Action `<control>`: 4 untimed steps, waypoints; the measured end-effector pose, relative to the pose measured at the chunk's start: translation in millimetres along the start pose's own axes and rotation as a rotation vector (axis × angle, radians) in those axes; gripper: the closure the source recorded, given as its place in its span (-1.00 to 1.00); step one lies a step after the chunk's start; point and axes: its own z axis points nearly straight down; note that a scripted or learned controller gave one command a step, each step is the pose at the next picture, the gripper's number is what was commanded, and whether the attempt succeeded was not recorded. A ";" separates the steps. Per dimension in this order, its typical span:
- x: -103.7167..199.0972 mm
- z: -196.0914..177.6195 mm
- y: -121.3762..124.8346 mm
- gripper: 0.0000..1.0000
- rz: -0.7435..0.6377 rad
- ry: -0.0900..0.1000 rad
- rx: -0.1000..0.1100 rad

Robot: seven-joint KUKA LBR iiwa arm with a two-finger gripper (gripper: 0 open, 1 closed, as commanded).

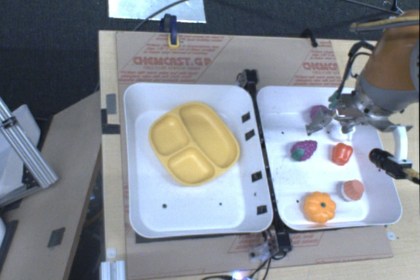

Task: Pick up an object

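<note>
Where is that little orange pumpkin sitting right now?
The orange pumpkin lies in the right bin, near its front edge, just left of a small pink piece and below the purple grapes.

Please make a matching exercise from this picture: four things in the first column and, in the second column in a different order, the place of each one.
Column one:
1. yellow divided plate
2. orange pumpkin
3. purple grapes
4. pincer

Column two:
A. near the front edge of the right bin
B. at the far part of the right bin, beside a purple-grey thing
C. in the middle of the left bin
D. in the right bin, left of the red pepper

Pairs: 1-C, 2-A, 3-D, 4-B
</note>
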 end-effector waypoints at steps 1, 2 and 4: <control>-2.5 62.1 1.5 -1.00 0.002 0.000 0.004; -1.9 109.2 1.5 -1.00 0.002 0.001 0.003; -3.9 34.2 -1.9 1.00 0.003 -0.001 -0.005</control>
